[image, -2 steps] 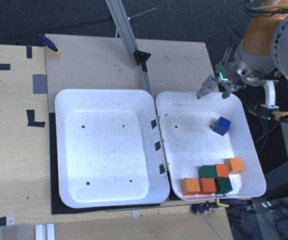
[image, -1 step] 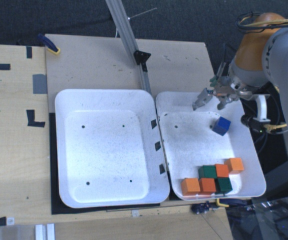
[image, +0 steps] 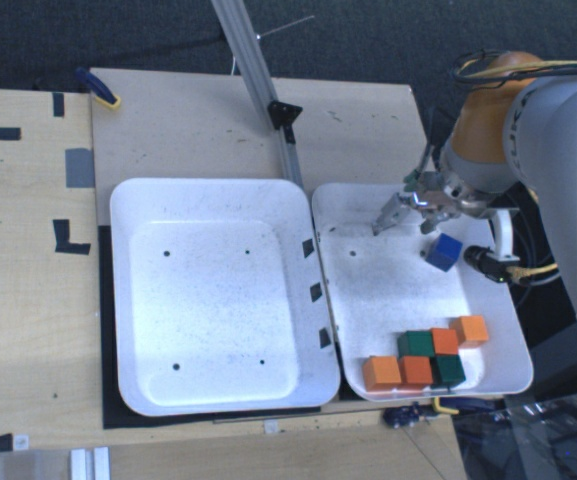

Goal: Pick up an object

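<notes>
Nearest the camera, at the bottom edge of the right-hand shallow white plastic bin (image: 340,268), sits a tight cluster of small blocks: an orange cube (image: 381,371), a second orange cube (image: 417,370) beside it, a dark green cube (image: 449,370), another green one (image: 416,344) behind, and two more orange cubes (image: 445,340) (image: 470,328) trailing toward the bin's right wall. The left-hand white bin (image: 128,268) lies beside it on the light wooden table (image: 178,118).

Farther up the right bin a single small blue cube (image: 443,252) rests alone on the floor of the bin, tilted, well apart from the cluster. The grey two-finger gripper (image: 400,214) hangs at the upper part of this same bin, its jaws spread apart with nothing between them, the thin fingers (image: 384,218) pointing down and left.

The blue cube lies just below and to the right of the jaws, near but not touching, so it looks the likeliest target. The jaws are offset from it toward the bin's middle; a short shift toward the right wall and a descent would seem needed to straddle it. Its tilt may make the fingers slip off an edge.
</notes>
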Controlling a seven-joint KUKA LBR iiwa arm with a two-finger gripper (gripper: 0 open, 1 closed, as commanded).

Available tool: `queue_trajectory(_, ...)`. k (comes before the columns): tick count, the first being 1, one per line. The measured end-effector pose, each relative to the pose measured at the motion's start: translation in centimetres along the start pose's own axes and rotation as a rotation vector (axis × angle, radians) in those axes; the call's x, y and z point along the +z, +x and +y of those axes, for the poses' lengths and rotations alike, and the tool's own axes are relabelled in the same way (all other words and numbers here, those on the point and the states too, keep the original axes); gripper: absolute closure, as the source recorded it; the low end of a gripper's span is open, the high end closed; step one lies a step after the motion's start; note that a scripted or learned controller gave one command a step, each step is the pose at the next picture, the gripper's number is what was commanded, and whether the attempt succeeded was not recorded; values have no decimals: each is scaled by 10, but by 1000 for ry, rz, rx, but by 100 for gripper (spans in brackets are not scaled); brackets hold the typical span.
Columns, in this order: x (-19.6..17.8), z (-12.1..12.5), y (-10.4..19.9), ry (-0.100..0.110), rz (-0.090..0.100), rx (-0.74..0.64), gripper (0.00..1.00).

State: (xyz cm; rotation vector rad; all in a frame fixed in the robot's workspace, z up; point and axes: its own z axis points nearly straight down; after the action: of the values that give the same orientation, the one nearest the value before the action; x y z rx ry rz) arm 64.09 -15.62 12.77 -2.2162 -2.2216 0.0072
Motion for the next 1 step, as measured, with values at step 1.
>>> queue_trajectory(1, 39, -1, 1, 0, 0, 0, 0)
